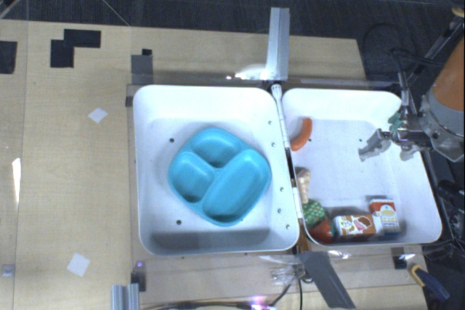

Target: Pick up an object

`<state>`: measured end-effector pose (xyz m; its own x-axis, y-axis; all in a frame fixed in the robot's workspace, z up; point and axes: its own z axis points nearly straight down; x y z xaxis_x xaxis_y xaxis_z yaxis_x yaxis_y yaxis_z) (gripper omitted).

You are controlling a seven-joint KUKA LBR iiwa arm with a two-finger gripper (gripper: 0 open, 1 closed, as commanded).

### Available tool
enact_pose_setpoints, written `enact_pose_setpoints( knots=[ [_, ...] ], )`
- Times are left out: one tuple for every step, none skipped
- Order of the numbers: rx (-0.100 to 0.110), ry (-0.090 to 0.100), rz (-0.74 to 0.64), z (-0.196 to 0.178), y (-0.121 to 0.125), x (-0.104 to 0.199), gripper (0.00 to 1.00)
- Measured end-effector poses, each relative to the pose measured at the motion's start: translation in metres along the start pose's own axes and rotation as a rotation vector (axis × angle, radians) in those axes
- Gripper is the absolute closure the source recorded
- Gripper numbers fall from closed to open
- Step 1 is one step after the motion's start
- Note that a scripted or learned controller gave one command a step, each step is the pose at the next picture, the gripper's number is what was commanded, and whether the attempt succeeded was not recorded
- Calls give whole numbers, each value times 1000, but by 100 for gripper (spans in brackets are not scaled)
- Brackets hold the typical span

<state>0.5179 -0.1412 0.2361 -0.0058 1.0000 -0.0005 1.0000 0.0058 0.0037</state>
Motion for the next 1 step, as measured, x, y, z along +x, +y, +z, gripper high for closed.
enact_pose_setpoints(
  knots=[
    [-2,-1,-188,-41,4,10,0]
  ],
)
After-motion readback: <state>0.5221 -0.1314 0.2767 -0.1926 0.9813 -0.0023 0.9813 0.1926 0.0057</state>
